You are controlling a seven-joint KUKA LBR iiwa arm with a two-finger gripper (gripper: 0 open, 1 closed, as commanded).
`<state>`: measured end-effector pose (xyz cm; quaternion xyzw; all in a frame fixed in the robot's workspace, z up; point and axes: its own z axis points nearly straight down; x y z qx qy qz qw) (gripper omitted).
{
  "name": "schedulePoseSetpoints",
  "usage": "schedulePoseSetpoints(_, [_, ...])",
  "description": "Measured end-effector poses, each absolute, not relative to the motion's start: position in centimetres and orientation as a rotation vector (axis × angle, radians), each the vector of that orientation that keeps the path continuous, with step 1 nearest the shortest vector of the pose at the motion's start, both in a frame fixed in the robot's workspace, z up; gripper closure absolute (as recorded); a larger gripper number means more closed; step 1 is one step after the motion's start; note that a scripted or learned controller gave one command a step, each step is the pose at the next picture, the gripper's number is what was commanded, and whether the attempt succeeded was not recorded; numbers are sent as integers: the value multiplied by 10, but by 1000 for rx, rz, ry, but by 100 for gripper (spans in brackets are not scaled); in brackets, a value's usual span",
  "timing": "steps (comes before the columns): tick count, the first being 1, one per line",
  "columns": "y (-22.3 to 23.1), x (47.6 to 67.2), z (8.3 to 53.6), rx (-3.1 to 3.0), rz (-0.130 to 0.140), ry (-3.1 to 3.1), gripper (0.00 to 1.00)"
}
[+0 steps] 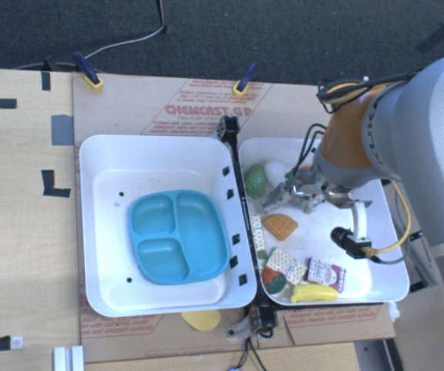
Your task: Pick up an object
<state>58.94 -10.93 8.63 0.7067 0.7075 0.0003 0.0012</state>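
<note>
Two white bins on the counter, with the arm over the right one.

In the left bin (pixel 98 207) lies a blue tray (pixel 179 234) with three compartments, and a yellow object (pixel 201 320) lies on the counter (pixel 21 230) just at this bin's near edge. The right bin (pixel 384 280) holds the small things: a green round object (pixel 255 179) at its far left, a tan waffle-like piece (pixel 281 226) in the middle, a checkered packet (pixel 283 262) with a red and green item (pixel 273 280) beside it, a purple and white packet (pixel 326 273), and a yellow banana (pixel 314 292) at the near wall. The claw (pixel 282 195) is low in this bin, between the green object and the waffle piece; how far it is open I cannot tell, and nothing is seen held in it.
</note>
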Motion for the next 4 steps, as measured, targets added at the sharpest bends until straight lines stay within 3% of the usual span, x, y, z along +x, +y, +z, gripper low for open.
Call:
schedulePoseSetpoints(2, [-101, 550, 87, 2215, 5, 2217, 0])
schedulePoseSetpoints(3, [-101, 550, 96, 2216, 3, 2217, 100])
schedulePoseSetpoints(4, [-33, 500, 193, 2220, -1, 2224, 100])
